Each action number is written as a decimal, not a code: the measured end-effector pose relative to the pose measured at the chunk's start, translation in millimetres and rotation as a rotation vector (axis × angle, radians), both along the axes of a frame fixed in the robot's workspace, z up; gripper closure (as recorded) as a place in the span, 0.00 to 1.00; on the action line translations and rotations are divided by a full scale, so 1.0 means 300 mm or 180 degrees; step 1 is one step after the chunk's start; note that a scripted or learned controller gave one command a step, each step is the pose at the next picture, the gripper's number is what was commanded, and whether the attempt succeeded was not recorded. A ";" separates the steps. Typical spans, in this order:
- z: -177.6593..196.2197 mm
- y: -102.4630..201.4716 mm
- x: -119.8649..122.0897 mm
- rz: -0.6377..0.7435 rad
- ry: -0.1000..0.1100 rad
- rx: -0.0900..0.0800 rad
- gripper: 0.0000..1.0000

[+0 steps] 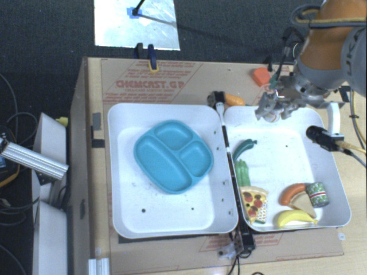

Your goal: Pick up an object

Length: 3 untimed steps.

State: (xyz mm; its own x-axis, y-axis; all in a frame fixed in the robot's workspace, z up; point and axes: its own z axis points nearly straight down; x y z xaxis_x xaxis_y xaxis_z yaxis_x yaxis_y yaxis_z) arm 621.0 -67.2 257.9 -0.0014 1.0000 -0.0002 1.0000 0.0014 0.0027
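My gripper (268, 111) hangs over the back left corner of the right bin (287, 153), above its rim, with nothing visibly between its fingers. In that bin lie a dark green pepper (243, 148), a green cucumber-like piece (243, 173), a pizza slice (255, 203), a banana (294, 217), an orange sausage (292, 192) and a small can (317, 193). The toys sit along the bin's left side and front, well in front of the gripper. Whether the fingers are open or shut is not visible.
The left bin (129, 211) holds a blue divided plate (173, 155). An orange carrot-like toy (234, 100) and an orange block (261, 75) rest on the bench behind the bins. A black part (321, 137) juts over the right bin's right rim.
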 end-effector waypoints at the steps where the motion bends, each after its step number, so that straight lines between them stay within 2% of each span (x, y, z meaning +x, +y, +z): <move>1: -0.021 0.108 0.008 0.0011 0.0001 0.0003 1.00; 2: 0.042 0.195 -0.072 0.0013 0.0003 0.0004 1.00; 3: 0.088 0.289 0.058 0.0012 0.0000 0.0003 1.00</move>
